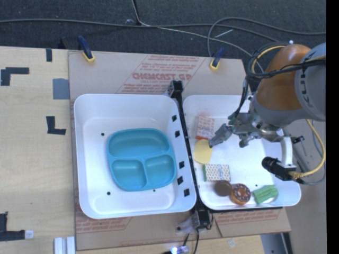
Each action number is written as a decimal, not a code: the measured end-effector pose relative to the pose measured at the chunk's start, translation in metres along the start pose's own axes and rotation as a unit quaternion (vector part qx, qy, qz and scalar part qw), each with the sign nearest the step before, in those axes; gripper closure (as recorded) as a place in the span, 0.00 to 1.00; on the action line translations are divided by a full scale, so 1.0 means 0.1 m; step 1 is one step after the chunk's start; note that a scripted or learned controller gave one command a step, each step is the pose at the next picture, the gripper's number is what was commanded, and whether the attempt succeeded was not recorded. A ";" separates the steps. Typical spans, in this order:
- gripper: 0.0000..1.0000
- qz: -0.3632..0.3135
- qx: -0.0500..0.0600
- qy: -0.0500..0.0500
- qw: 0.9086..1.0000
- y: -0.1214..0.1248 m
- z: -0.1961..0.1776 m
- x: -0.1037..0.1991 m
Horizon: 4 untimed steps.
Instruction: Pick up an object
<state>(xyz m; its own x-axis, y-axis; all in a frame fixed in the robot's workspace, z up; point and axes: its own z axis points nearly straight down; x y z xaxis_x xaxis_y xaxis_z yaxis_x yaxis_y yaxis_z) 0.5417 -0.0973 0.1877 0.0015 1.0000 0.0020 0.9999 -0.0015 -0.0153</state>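
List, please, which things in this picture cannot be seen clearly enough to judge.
- Gripper: small and dark in the camera view; finger state unclear, and contact with the yellow round piece cannot be judged.
- Packet: print too small to read.
- Right bin: far wall hidden under the arm.

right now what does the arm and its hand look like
The arm is grey with a rounded orange band above the wrist. A yellow cable loops along its side. The hand is dark grey metal with two slim fingers, and a black cylindrical part sticks out lower down.
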 end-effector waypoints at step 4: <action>0.00 -0.001 -0.007 -0.001 1.000 0.03 1.03 -0.08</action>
<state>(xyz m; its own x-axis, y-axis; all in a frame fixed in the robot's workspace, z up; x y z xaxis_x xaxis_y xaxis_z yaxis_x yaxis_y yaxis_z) 0.5428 -0.1047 0.0848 -0.0015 1.0000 -0.0006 1.0000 0.0015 -0.0011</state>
